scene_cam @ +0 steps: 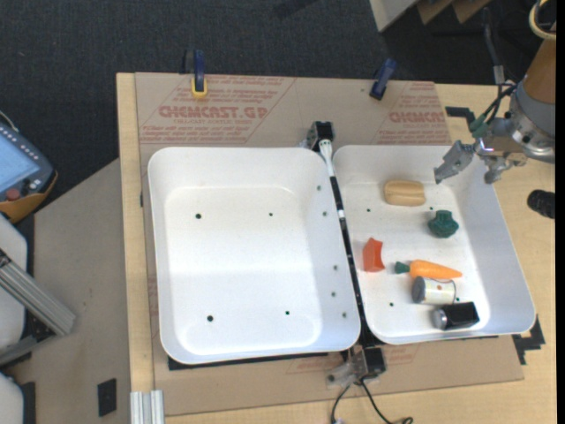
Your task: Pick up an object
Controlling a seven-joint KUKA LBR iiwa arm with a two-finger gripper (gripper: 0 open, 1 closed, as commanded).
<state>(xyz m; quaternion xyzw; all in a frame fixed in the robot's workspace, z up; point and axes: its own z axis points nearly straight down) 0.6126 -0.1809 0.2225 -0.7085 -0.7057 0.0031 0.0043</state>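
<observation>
The right bin holds a tan bread-like lump, a dark green lump, a small red-orange piece, an orange carrot, a grey cylinder with a tan end and a black block. My gripper hangs over the bin's far right part, above and to the right of the tan lump. Its two fingers are spread apart with nothing between them.
The left bin lies beside the right one, and a black clip sits where they meet at the far edge. Both rest on a cardboard sheet held by blue clamps.
</observation>
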